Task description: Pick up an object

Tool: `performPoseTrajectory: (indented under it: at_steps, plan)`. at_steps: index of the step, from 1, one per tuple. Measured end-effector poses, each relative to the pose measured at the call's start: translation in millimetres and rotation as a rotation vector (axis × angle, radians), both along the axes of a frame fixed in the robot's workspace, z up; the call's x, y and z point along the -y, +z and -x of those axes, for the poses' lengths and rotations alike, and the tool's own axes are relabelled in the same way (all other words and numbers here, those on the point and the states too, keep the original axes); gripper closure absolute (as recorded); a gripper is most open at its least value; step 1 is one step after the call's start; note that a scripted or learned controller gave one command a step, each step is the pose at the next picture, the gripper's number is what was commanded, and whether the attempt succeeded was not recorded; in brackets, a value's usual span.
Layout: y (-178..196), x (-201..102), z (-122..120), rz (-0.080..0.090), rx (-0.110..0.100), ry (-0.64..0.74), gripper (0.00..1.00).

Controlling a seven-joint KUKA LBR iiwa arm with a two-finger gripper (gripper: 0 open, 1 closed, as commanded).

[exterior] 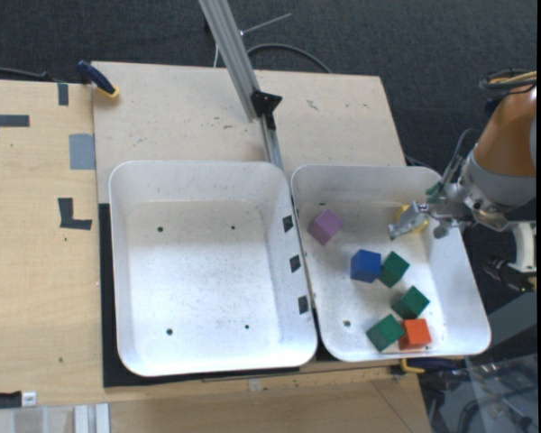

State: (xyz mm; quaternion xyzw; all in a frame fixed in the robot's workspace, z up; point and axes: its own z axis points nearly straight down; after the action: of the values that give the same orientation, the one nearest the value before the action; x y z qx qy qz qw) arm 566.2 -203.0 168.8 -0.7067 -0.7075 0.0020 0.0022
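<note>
We have nothing lifted yet — our gripper (413, 222) hovers above the blue cube (365, 265) in the right bin (464, 278). Whether its jaws are open or closed, we cannot tell — descent and grasp remain.

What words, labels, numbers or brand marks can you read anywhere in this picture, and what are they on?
None: no readable text, number or brand shows.
Small dark patches along the divide between the two bins: too small to tell whether they carry print.
Grey and dark tape pieces on the wooden board: plain, no lettering.
The blocks, such as the blue block and orange block: faces look blank.
</note>
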Motion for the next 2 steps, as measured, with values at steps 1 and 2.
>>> performPoseTrajectory:
  at_steps: [1, 2]
  plan:
    - [-53.5, -7.9, -6.0, -0.001, -0.001, 0.001, 0.0]
    - [-79.2, -8.8, -5.2, 0.0, 0.001, 0.0, 0.0]
